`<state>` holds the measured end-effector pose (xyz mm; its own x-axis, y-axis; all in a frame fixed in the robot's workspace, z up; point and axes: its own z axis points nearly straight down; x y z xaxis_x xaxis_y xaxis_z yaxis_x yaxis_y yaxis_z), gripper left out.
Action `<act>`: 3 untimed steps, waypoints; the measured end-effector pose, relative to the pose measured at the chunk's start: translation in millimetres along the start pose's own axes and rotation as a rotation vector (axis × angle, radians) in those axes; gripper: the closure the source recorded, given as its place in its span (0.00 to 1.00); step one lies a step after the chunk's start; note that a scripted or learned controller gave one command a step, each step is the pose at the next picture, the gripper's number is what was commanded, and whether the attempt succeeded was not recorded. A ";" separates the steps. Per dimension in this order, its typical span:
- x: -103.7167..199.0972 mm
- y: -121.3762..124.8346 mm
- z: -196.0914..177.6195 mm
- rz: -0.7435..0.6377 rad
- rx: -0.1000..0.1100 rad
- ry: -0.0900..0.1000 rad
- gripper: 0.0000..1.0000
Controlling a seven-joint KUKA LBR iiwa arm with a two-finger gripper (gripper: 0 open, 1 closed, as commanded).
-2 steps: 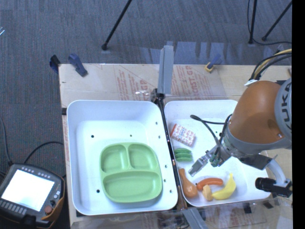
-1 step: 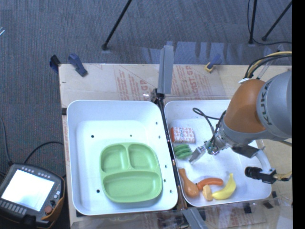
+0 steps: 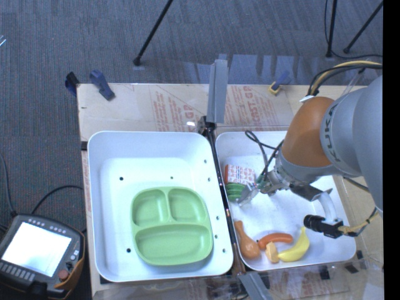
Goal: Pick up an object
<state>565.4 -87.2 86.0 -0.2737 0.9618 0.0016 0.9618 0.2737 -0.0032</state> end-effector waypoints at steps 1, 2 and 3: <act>-7.7 23.7 -0.3 -0.040 -0.001 0.000 0.00; -7.8 23.4 -8.7 -0.041 0.002 0.002 1.00; 42.1 71.9 -104.4 0.111 -0.008 -0.002 1.00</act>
<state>623.4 -27.2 190.2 -0.1654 0.9862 -0.0003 0.9862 0.1654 0.0052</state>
